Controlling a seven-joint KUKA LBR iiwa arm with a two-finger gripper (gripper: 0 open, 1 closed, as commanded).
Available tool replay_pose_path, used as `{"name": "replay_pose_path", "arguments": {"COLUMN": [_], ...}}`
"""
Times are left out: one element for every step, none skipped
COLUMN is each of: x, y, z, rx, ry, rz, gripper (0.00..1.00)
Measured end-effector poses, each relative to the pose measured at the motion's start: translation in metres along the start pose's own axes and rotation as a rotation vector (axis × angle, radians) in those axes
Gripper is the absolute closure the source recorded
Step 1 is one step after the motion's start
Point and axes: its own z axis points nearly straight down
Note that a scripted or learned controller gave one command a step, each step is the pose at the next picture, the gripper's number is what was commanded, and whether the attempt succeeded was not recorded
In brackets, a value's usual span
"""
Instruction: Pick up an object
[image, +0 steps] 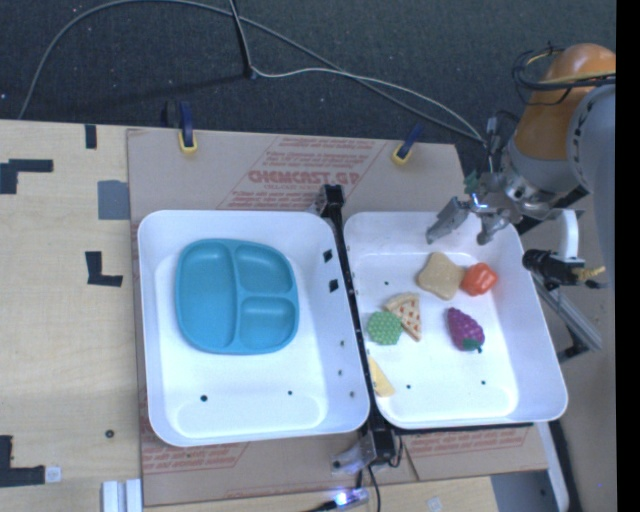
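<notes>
My gripper (466, 228) hangs over the far edge of the right bin (530, 385), its two fingers spread open with nothing between them. Just below it lies a tan bread slice (439, 275), with a red-orange pepper (478, 279) to its right. Further toward the front are a pizza slice (406, 314), a green leafy piece (383, 327) and a purple grape bunch (464, 328). A yellow wedge (379, 378) rests against the bin's left wall.
The left bin (240, 410) holds a blue divided plate (238, 296). A black divider runs between the two bins. Cardboard lies under both bins, and cables cross the dark floor at the back.
</notes>
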Motion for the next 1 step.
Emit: {"name": "replay_pose_path", "arguments": {"x": [0.0003], "y": [-0.0002], "z": [-0.0054], "rx": [0.007], "ry": [0.001], "rz": [-0.001], "gripper": [1.00]}}
